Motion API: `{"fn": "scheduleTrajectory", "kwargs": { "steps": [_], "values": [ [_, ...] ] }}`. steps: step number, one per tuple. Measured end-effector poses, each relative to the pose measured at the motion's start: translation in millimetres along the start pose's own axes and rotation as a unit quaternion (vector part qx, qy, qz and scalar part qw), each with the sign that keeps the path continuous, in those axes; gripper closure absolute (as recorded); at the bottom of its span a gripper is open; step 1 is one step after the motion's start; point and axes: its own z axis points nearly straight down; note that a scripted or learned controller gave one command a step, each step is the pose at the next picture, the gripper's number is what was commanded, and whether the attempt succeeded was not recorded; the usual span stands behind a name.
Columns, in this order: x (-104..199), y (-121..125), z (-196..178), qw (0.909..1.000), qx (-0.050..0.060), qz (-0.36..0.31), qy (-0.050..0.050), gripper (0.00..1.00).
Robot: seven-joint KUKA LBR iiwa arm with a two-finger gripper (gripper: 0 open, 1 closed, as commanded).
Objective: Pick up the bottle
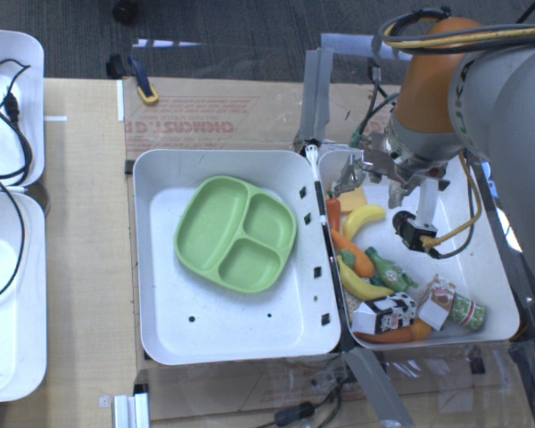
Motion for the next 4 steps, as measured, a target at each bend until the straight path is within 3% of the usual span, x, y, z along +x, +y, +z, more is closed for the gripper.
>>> {"fn": "scheduleTrajectory", "kwargs": {
  "steps": [1, 2, 3, 4],
  "values": [
    [-43.8, -64.1, 0.2, 0.9999, 0.0, -0.017, 0.001, 0.0],
    [-99.0, -84.1, 77.7, 0.9979, -0.005, 0.065, 0.002, 0.0],
    [-132.8, -45.3, 83.0, 0.9904, -0.006, 0.138, 0.003, 0.0],
    [-136.4, -30.7, 86.7, 0.964, -0.011, 0.266, 0.007, 0.0]
  ]
}}
